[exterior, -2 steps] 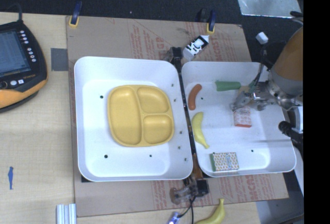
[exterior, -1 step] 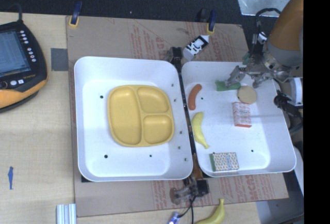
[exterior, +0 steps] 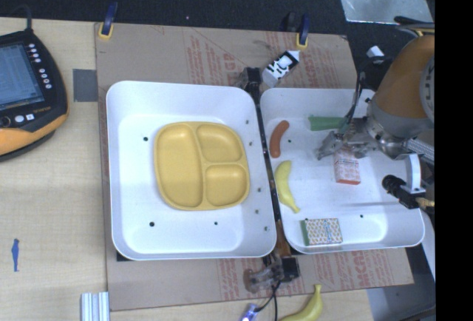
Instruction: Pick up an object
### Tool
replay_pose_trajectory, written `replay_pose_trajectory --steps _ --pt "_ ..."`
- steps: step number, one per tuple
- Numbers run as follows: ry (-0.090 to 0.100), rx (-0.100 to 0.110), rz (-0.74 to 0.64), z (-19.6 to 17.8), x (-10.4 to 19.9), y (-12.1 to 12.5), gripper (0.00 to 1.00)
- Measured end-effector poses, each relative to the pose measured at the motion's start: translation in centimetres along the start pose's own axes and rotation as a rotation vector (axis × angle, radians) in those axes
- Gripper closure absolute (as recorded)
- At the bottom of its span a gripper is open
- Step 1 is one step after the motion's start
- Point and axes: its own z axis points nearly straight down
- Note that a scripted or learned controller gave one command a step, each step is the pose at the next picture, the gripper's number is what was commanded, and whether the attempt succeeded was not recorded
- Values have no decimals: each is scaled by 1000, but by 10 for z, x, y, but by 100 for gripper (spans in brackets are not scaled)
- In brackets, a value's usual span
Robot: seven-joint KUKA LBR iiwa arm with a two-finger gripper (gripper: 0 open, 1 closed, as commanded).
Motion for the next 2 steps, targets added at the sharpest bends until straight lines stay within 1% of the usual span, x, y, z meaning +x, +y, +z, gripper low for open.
replay_pose_trajectory --steps 1,2 --pt "2 2 2 -41 -29 71 0" --pt "0 0 2 0 5 -2 0"
